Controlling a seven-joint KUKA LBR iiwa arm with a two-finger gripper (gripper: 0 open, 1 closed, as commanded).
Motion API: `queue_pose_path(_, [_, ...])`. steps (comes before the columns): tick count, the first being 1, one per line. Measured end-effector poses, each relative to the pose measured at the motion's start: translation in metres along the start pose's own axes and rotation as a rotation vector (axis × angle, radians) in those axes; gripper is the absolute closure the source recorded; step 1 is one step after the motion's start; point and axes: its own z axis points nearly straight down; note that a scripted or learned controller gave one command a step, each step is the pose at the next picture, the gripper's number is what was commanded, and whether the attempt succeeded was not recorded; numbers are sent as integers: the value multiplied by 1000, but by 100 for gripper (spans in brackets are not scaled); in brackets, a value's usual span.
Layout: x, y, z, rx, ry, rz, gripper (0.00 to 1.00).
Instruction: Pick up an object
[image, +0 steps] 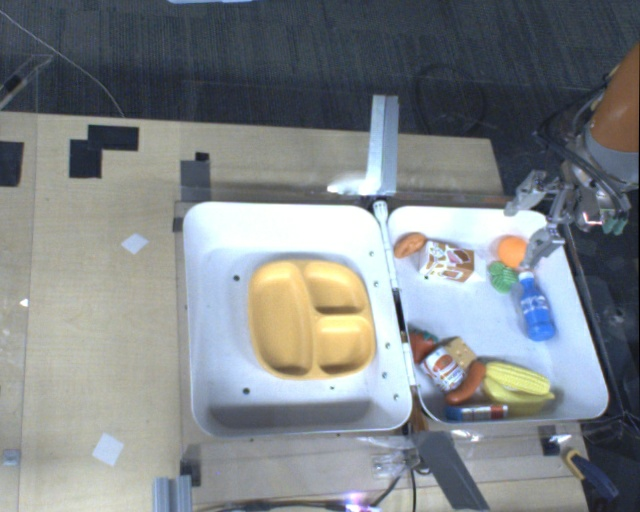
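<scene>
Gripper (538, 215) spread, holding nothing, over right bin's (585, 330) far edge; blue bottle (535, 310) lying near, white-capped.

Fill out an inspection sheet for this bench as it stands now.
Surface: wooden bench bearing two white bins.
Job's things: right bin holds blue bottle, orange ball, yellow corn, snack packet and other small items.
Clutter: left bin holds yellow divided tray.
Grippers: gripper above right bin's far right corner, holding nothing visible.
Cables: thin wire top left.
Surroundings: dark floor.
</scene>
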Motion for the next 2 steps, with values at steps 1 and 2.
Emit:
queue_pose_path(1, [-16,-7,113,2,-4,-170,0])
queue_pose_path(2, [79,-13,68,3,-3,-142,0])
